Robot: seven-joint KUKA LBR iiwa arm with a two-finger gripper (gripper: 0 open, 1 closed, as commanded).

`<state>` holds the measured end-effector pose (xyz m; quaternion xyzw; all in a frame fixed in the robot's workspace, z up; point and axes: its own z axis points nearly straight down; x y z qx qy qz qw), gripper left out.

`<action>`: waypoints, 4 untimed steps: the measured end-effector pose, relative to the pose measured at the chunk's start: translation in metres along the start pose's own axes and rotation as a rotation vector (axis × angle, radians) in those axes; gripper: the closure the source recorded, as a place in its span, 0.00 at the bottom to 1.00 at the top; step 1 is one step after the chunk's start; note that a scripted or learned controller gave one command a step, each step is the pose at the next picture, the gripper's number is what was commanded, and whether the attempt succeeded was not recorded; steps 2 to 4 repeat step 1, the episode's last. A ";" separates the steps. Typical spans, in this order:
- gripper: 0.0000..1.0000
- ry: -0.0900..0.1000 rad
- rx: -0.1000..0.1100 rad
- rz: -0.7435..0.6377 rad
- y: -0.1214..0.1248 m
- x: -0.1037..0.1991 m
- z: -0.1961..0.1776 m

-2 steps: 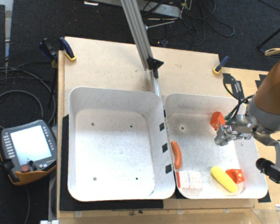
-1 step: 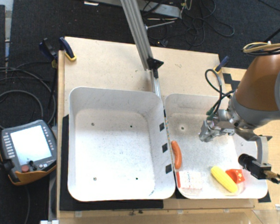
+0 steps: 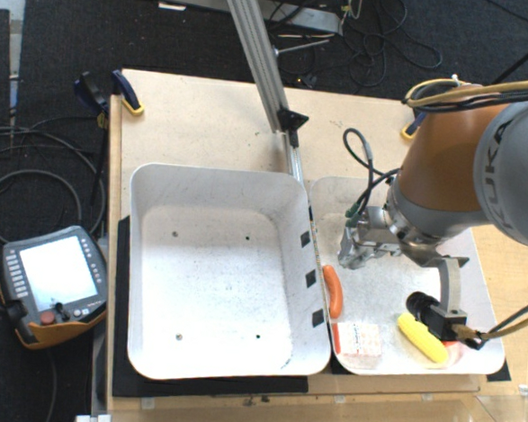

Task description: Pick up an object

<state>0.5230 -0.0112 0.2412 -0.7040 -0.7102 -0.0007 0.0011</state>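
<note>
The grey arm's metal two-finger gripper (image 3: 359,248) hangs low in the right white bin (image 3: 486,293), just beyond the slim orange carrot-shaped toy (image 3: 332,291) lying against the bin's left wall, probably lining up a grasp. I cannot tell its opening. A yellow banana-shaped toy (image 3: 423,338) and pink-white packet (image 3: 360,339) lie nearer.

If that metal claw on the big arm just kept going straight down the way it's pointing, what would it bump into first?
Most likely the bare floor of the right-hand bin. The gripper points down above it, with the orange carrot-like piece just beside its line, though depth is hard to judge from this slanted view.
</note>
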 end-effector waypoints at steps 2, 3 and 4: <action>1.00 0.000 0.002 -0.001 -0.011 0.061 0.000; 1.00 0.000 0.002 -0.001 -0.011 0.061 0.000; 1.00 0.000 0.002 -0.001 -0.011 0.061 0.000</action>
